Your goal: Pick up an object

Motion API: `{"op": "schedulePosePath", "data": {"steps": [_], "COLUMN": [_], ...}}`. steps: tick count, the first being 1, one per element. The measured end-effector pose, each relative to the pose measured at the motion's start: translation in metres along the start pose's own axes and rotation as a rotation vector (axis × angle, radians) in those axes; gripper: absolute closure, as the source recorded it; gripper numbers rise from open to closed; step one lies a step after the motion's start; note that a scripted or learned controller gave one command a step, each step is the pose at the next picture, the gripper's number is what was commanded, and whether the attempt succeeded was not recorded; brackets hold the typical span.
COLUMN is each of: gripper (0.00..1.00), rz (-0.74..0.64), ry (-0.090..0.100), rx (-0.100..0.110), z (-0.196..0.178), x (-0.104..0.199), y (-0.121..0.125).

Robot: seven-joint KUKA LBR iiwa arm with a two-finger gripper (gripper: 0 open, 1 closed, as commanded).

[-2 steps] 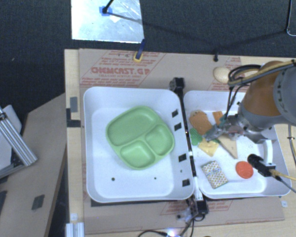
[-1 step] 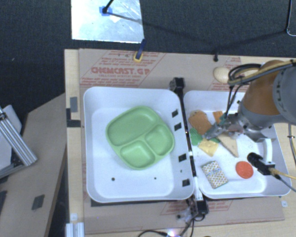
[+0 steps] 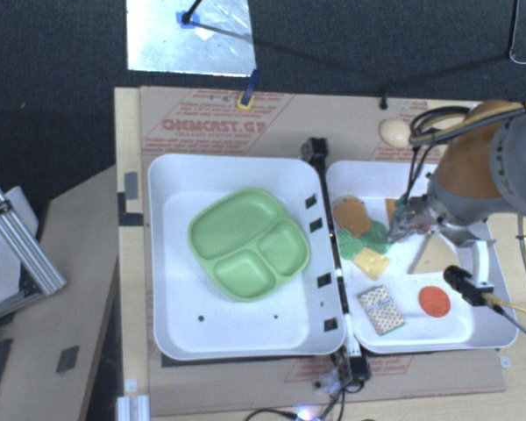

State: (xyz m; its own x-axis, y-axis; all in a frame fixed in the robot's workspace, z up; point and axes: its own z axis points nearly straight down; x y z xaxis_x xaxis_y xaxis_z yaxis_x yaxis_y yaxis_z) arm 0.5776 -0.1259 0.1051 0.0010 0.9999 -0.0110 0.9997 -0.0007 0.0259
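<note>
The right bin (image 3: 486,327) holds several small objects: a brown piece (image 3: 353,214), a green piece (image 3: 366,238), a yellow block (image 3: 371,261), a patterned packet (image 3: 381,309) and a red disc (image 3: 435,301). My gripper (image 3: 405,224) hangs low over the bin's upper middle, just right of the green piece, with the grey and orange arm (image 3: 473,169) coming in from the right. An orange bit (image 3: 391,209) sits just above the gripper. Nothing can be made out between the gripper's tips.
The left bin (image 3: 171,270) holds a green divided tray (image 3: 249,244). A black divider (image 3: 327,235) runs between the bins. A cream egg-shaped object (image 3: 394,132) lies on the board behind the right bin. Cables (image 3: 508,310) trail at the right.
</note>
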Motion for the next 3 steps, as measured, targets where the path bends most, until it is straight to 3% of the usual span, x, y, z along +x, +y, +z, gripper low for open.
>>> {"op": "schedulePosePath", "data": {"steps": [1,3], "gripper": [1.00,1.00], "rz": [-0.004,-0.005], "ry": [0.010,0.010], "rx": [0.021,0.021], "z": [-0.043,-0.121], "x": [-0.002,-0.008], "y": [0.002,0.008]}}
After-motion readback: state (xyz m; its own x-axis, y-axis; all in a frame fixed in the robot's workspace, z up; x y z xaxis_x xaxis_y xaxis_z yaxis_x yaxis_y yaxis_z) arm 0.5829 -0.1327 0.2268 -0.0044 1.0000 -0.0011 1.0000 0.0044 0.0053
